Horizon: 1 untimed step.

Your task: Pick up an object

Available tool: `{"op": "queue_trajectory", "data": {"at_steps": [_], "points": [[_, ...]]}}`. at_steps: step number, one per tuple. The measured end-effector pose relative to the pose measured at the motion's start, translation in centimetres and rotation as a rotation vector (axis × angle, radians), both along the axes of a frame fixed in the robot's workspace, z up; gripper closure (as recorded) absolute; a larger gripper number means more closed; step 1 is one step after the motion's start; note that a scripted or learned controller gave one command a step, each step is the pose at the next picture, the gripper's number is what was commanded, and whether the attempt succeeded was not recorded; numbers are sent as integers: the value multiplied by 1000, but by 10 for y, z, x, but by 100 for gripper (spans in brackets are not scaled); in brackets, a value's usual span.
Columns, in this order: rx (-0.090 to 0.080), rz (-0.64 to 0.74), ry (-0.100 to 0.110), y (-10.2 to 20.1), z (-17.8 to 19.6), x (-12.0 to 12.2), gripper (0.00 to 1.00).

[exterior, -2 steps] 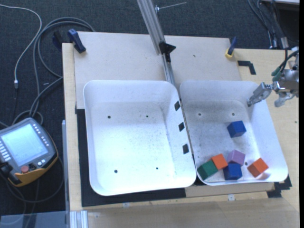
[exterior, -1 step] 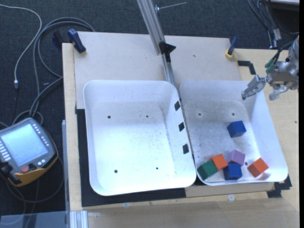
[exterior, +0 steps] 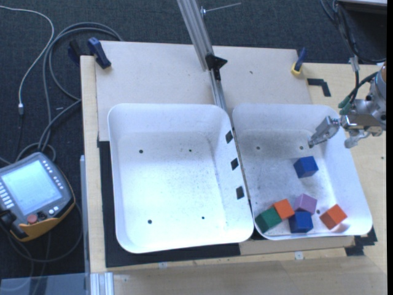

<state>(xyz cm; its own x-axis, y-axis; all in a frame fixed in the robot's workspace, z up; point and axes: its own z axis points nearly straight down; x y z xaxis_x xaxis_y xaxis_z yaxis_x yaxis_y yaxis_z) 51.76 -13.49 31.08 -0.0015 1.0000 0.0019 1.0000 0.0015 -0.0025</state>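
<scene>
The right bin [exterior: 264, 131] holds several small cubes. A blue cube [exterior: 305, 166] lies alone near its middle right. Along the front wall sit a green cube [exterior: 268, 219], an orange cube [exterior: 283, 209], a purple cube [exterior: 306, 203], a second blue cube [exterior: 300, 221] and another orange cube [exterior: 333, 216]. My gripper [exterior: 336, 137] hangs over the bin's far right edge, above and behind the lone blue cube. It is open, with nothing between its fingers.
The left bin [exterior: 123, 128] stands beside the right one, with a dividing rim between them. A metal pole [exterior: 195, 26] rises behind the bins. Clamps sit at the bench's back corners, and a teach pendant [exterior: 31, 192] lies off the bench to the left.
</scene>
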Motion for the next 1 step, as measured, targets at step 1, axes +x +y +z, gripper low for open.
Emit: {"op": "queue_trajectory", "data": {"at_steps": [1], "points": [[-1,-3,0,-19,-15,-5,0]]}}
